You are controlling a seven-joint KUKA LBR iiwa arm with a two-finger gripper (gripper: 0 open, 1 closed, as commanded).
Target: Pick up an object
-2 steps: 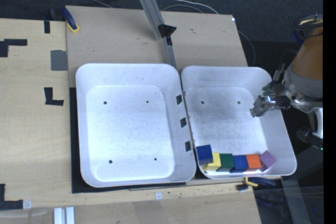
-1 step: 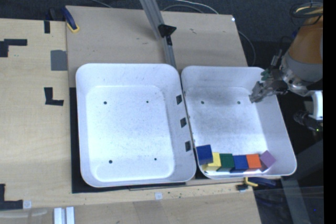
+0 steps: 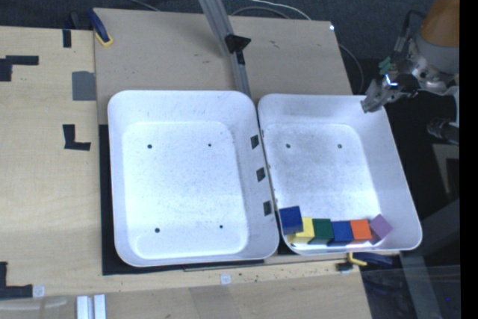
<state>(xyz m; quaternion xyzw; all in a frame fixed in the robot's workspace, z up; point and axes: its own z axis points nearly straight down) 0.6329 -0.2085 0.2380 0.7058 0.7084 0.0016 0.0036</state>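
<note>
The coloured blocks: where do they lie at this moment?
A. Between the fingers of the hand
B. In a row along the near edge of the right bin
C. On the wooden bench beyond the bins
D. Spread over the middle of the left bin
B. The coloured blocks sit lined up against the near wall of the right bin, while the hand is over that bin's far right corner, well apart from them.

A metal pole [image 3: 213,7] slants over the bench [image 3: 45,160] above white cables [image 3: 284,9].
</note>
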